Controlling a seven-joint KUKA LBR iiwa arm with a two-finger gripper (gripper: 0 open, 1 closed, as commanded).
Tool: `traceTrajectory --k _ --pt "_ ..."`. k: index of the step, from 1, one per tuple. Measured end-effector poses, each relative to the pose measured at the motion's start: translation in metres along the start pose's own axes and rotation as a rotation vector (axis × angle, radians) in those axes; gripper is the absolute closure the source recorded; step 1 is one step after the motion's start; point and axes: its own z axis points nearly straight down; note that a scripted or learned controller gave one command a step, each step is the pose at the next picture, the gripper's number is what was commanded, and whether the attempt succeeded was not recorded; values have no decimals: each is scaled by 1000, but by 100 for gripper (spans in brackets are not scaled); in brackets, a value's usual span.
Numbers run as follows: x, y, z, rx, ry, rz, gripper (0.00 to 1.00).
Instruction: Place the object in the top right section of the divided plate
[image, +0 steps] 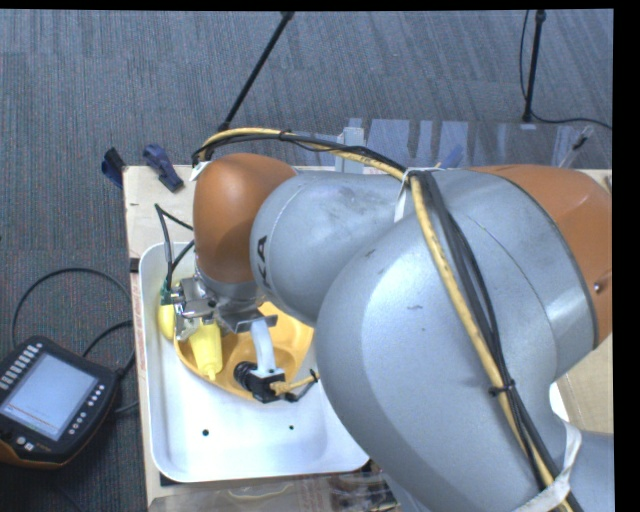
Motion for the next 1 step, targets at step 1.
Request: traceTrajectory --k 1 --pt "-61 23 -86 -15 -13 -465 0"
